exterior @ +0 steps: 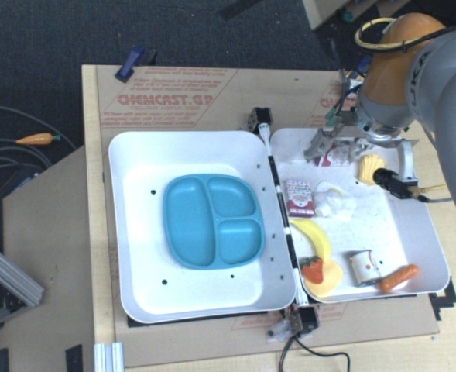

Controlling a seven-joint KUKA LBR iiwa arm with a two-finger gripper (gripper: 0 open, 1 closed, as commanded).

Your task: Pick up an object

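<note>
- In the camera view, far end of the right bin (425, 231): gripper (326, 147) sits low by the back wall, beside a red-and-white packet (336, 157); can't tell whether the jaws are apart or together, and nothing visibly held.
- Candidate objects all lie in the right bin: yellow piece (369, 167), red sachet (298, 198), white wad (332, 202), banana (314, 237), strawberry (312, 269), can (363, 266), carrot (398, 277).
- Risk: closing this near the wall could clip the rim or pinch only the packet's edge, so it slips.
- Risk: clutter is tight; the fingers may nudge neighbours.
- Room: bare floor on the bin's right side; left bin (135, 208) holds only a blue tray (212, 221).
</note>
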